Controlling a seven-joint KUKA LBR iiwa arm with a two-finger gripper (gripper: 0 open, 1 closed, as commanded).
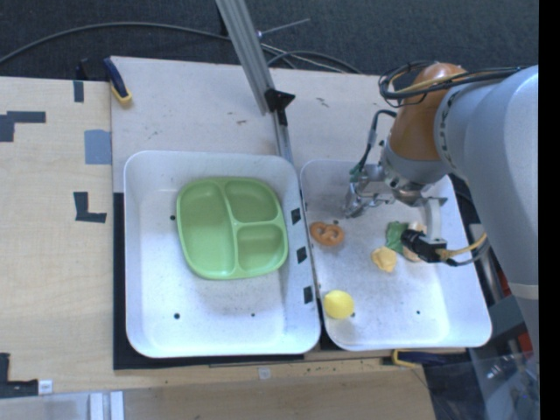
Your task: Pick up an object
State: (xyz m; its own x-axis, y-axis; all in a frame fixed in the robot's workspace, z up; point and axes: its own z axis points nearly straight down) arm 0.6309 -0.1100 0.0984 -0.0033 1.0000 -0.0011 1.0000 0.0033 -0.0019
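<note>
Right bin [395, 311]: taken as reference for all positions below.

Arm [494, 138]: grey, entering over the right bin's far right corner, with orange band [418, 125] above the wrist.

Gripper [354, 203]: lowered over the far left part of the right bin, tip close to the floor. Pincer state: cannot tell from this angle. Nothing seen held.

Orange piece [327, 233]: inside the right bin, near its left wall, just beside and nearer the camera than the gripper, apart from it.

Yellow ball [339, 304]: inside the right bin, at its near left corner, well apart from the gripper.

Pale yellow lump [384, 258]: near the right bin's middle.

Green scrap [397, 234]: just beyond the lump, partly hidden by a black fitting on the arm.

Left bin [153, 265]: touching the right bin's left wall.

Green divided plate [233, 227]: flat in the left bin, toward the side nearest the right bin.
</note>
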